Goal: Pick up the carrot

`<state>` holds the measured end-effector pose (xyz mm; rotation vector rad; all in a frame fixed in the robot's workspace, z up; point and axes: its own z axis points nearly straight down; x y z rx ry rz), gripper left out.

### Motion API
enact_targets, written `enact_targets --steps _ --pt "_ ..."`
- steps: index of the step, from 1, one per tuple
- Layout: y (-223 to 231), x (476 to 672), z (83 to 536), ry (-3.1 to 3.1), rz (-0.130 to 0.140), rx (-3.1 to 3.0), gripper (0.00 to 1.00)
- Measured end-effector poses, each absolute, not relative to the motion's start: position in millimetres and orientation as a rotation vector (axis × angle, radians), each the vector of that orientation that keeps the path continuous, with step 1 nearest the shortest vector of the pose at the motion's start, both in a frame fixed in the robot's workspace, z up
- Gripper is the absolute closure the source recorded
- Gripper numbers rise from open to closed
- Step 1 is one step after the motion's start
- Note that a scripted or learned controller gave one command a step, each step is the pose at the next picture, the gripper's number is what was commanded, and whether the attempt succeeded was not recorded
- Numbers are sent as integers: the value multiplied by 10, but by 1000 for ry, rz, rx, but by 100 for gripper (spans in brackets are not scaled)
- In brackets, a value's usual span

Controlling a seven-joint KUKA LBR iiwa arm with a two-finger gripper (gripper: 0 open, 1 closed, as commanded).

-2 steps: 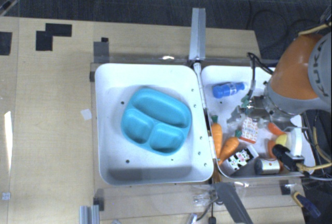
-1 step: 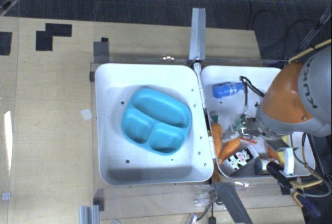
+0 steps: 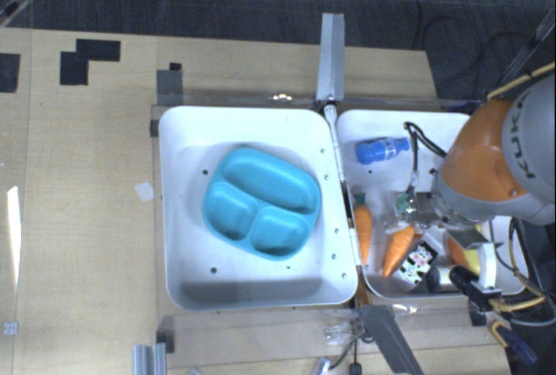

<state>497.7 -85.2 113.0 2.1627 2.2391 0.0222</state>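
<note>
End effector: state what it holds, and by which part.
Cannot be told. The end effector sits low in the right bin among the clutter, right by a carrot, but the wrist hides any grip.
</note>
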Motion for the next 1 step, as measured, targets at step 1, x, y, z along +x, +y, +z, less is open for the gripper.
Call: enact_targets --steps 1 --pt "-570 5376 2074 2205 5 2233 100"
